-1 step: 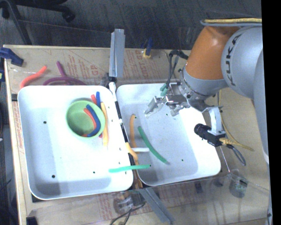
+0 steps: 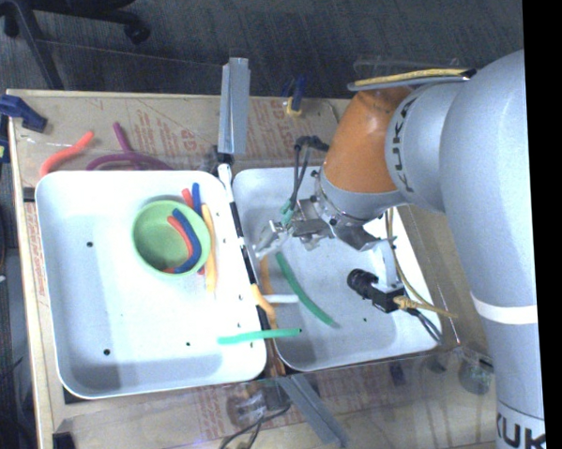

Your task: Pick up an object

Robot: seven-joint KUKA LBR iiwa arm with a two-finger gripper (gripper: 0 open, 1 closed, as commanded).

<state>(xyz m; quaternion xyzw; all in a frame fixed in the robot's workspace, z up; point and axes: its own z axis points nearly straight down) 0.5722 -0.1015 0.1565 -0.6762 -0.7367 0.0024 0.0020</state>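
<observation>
My gripper hangs over the left part of the right bin, close to the wall between the two bins. Its fingers look open, with nothing between them. A long dark green stick lies on the bin floor; its upper end is just below the fingertips and it runs down to the right. A teal stick lies across the divide between the bins at the front. In the left bin stands a green bowl with a red, a blue and an orange-yellow stick at its right side.
A black cable connector on the arm hangs over the right bin's middle. The arm's grey body covers that bin's right side. Behind the left bin, an orange stick and purple tubing lie on the bench. A grey bar stands at the back.
</observation>
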